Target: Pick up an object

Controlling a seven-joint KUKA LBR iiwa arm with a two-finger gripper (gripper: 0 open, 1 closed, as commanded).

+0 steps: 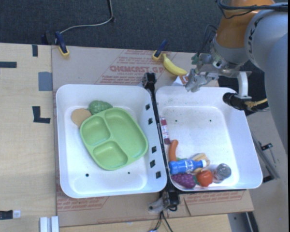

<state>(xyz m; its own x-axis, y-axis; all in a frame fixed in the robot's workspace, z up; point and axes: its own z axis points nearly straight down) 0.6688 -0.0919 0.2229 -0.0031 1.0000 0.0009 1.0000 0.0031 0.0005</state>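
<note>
Grey arm with orange band comes in from the right; its two-finger gripper [193, 82] hangs over the far rim of the right shallow white bin [241, 144], near the far left corner. Grip state: cannot tell, tip too small and blurred. Nothing visibly held.

Yellow plastic banana [174, 66] lies on the cardboard sheet [111, 66] outside the bins, just beside the gripper, to its left and further back.

Right bin objects cluster in the near left corner, well apart from the gripper: orange carrot-shaped toy [172, 150], blue plastic bottle with white cap [186, 166] lying on its side, purple toy grape bunch [184, 180], red tomato-like toy [205, 178], small grey metal can [223, 171], a yellowish item [200, 157] behind the bottle, kind unclear.

Left white bin [67, 144] holds a light green three-compartment plastic tray [113, 137], tilted diagonally. Dark green leafy toy [99, 106] touches the tray's far edge; tan round flat piece [79, 116] just beside it on the left.
</note>
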